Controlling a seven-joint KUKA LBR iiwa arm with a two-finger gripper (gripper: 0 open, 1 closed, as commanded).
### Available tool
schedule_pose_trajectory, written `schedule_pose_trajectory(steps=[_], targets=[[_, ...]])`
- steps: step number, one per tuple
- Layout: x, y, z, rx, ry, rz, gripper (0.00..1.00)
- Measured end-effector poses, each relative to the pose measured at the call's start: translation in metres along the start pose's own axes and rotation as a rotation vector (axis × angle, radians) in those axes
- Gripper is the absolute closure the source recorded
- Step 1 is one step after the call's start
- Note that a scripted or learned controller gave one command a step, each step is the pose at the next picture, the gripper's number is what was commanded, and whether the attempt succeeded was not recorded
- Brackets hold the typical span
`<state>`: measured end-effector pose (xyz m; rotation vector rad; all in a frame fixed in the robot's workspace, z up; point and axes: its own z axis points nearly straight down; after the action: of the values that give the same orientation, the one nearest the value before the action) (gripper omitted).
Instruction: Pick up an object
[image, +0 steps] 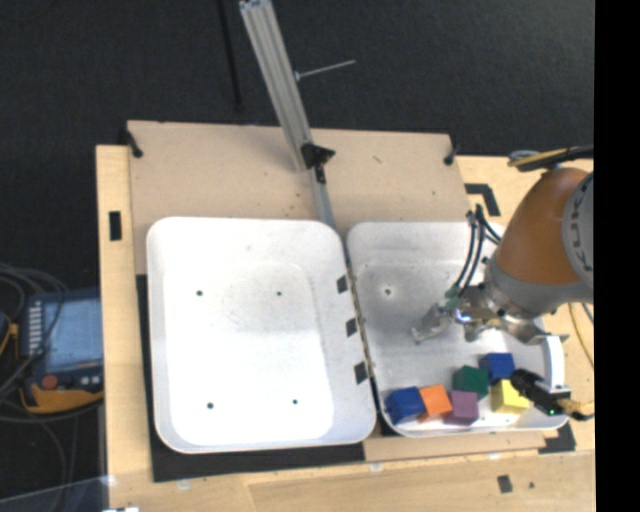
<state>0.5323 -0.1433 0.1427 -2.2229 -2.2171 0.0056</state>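
Sitting side by side on the tabletop (115, 300), the left bin (245, 330) and right bin (400, 265) differ: along the right bin's lower edge cluster two blue blocks (404, 403) (497, 366), an orange block (436, 400), a purple block (464, 405), a green block (470, 380) and a yellow block (508, 397). The end effector (432, 325) hangs mid-bin above them, apart from the blocks; whether its fingers are spread I cannot tell.

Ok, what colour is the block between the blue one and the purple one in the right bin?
Orange block, seen in the camera view.

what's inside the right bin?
Right bin: along its near edge, blue block, orange block, purple block, green block, another blue, yellow. Arm covers its right part.
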Motion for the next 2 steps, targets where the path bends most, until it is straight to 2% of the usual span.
schedule_pose_trajectory(steps=[1, 2], targets=[[-0.002, 0.001, 0.045, -0.007, -0.001, 0.001, 0.00], [-0.002, 0.003, 0.033, -0.011, 0.000, 0.008, 1.00]])
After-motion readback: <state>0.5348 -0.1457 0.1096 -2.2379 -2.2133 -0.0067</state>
